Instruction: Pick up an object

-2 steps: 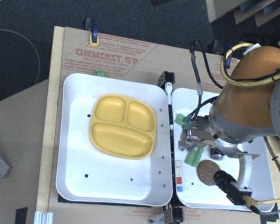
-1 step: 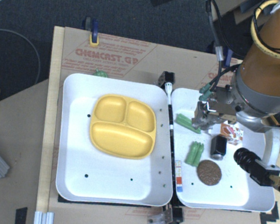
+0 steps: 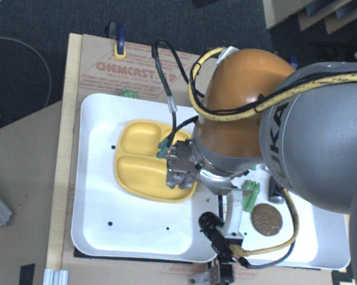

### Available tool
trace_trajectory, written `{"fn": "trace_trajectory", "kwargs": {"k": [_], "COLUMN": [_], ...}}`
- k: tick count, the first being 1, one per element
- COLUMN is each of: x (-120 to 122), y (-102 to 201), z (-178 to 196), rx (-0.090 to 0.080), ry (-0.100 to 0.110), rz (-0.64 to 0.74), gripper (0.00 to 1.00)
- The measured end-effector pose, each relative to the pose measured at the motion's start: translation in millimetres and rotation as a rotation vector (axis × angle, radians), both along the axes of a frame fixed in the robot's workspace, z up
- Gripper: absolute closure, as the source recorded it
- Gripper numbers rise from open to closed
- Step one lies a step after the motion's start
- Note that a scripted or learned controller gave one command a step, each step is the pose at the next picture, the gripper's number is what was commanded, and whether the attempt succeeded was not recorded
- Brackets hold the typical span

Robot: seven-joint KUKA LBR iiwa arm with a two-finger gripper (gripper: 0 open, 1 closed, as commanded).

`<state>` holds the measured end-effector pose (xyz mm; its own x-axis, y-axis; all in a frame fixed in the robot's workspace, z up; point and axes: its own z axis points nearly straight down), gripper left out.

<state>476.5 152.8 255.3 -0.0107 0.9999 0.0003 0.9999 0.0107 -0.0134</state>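
Hovering w/ gripper point(image 3: 176, 166) over yellow dish point(image 3: 144, 160) in left bin point(image 3: 96, 159); dish lying directly below, long axis near-far. Grip state: can't tell.

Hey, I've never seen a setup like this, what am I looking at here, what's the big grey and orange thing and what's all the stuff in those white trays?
The big grey and orange shape is a robot arm. It reaches in from the right, and one fixed camera above the bench looks down on it at a slant. At its end is a small two-finger gripper for picking things up; it sits low over the left white bin, right at the edge of a yellow two-compartment dish. From this angle I can't tell whether it has hold of anything. In the right bin, partly hidden by the arm, lie a round brown disc and a small green object. The bins rest on a wooden board, and black and yellow cables run along the arm.
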Motion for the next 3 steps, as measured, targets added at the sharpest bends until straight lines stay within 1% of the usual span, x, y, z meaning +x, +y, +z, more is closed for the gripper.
{"fn": "trace_trajectory", "kwargs": {"k": [1,2,3], "x": [3,3,26], "y": [65,61,28], "z": [69,76,123], "rx": [0.006,0.0,0.001], "ry": [-0.02,-0.016,-0.02], "rz": [-0.002,-0.008,-0.014], "gripper": [1.0,1.0,1.0]}}
